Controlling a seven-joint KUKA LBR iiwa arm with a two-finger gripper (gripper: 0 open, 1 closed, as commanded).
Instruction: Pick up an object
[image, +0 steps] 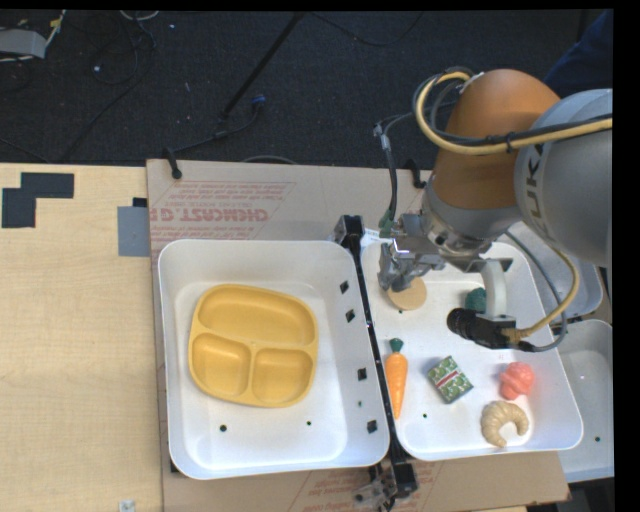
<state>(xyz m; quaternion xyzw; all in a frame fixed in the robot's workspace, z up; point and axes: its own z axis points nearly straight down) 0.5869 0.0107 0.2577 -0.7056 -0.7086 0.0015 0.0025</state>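
Croissant (505, 421) w/ carrot (396, 380) sit nearest; gripper (403, 272) hangs over tan disc (407, 295) at right bin's (560, 440) back-left, jaw gap can't tell, so drop straight, centre on disc before closing.

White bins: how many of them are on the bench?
2. The left bin holds a yellow divided plate. The right bin holds the small items, such as the carrot and croissant; the arm covers part of it.
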